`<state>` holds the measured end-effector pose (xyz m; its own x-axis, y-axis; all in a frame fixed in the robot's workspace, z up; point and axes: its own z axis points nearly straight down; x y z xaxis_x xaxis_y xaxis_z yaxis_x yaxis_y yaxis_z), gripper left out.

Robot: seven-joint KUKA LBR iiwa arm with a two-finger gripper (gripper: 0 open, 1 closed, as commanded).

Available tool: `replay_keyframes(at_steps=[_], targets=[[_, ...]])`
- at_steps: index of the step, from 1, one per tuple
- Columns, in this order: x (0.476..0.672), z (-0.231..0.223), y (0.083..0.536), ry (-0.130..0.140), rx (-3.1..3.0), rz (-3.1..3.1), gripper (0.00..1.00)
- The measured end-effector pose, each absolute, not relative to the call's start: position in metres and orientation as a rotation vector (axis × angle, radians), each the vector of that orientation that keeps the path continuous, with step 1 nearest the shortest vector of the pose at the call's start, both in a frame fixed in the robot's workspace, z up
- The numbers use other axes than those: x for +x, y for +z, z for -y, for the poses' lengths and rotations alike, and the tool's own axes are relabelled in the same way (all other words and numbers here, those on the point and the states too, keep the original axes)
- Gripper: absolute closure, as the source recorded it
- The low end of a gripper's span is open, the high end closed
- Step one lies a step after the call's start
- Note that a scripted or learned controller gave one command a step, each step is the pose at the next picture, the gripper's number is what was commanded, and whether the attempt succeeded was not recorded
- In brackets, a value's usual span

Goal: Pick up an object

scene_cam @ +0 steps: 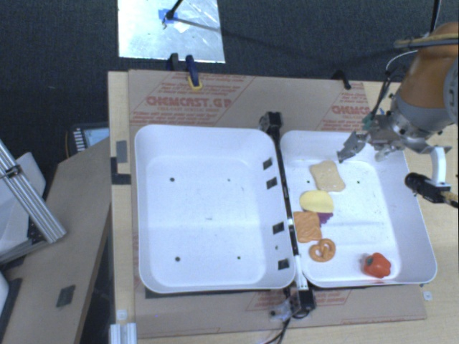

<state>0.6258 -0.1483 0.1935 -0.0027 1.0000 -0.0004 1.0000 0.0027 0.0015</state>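
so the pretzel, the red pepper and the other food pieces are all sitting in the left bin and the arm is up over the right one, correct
Not quite. The camera view shows the pretzel, the red pepper and the other food pieces lying in the right bin, not the left bin. The arm is indeed over the right one.

right bin [401, 213] items – tan bread slice [327, 175], yellow piece [316, 201], orange cracker [307, 226], pretzel [322, 250], red pepper [376, 264] – lying flat

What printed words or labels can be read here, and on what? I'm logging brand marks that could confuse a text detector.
"CHEMCAST GP" in red, on the brown protective sheet beneath the bins, upper left.
The same red print repeats at the sheet's upper right, slanted and only partly legible.
Fainter red print on the sheet's front edge is too blurred to read.
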Motion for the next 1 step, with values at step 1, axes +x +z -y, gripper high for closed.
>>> replay_keyframes(at_steps=[1], targets=[[0.5953, 0.1175, 0.0786, -0.004, 2.224, -2.229, 0.00]])
